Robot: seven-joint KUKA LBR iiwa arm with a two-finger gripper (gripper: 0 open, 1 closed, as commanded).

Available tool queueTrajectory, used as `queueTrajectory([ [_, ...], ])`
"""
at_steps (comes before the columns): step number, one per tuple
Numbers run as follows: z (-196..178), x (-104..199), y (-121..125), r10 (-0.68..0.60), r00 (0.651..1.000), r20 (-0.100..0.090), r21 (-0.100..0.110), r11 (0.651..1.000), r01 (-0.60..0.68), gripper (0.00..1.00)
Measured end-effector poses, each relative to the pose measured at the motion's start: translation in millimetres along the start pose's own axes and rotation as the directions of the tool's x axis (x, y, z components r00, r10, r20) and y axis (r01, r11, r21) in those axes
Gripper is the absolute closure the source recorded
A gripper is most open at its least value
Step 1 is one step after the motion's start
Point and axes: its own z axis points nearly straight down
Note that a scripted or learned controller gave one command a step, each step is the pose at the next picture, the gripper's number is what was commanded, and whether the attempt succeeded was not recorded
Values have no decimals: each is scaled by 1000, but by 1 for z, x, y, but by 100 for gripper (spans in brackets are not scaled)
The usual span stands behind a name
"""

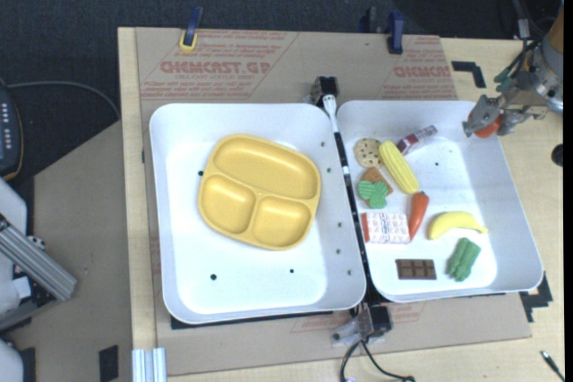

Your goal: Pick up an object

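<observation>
My gripper [486, 123] hangs over the right bin's [512, 183] far right rim, reaching in from the right. A small orange-red object [486, 131] shows between its fingers, lifted off the bin floor. Several toy foods lie in the right bin: a cookie [365, 152], a corn cob [398, 167], a small red and white tube [416, 139], a green piece [374, 191], a carrot [418, 212], a banana [455, 224], a pink wafer pack [388, 228], a chocolate bar [415, 269] and a green vegetable [464, 258].
The left bin [179, 192] holds a yellow divided plate [260, 191]. The two bins meet along a raised rim [347, 192] in the middle. Clamps [188, 38] stand at the board's far edge. The right bin's floor near the far right corner is bare.
</observation>
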Motion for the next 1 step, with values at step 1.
queueTrajectory([
  [1,0,62,7,-4,1000,-4,6,1000,4,100],
])
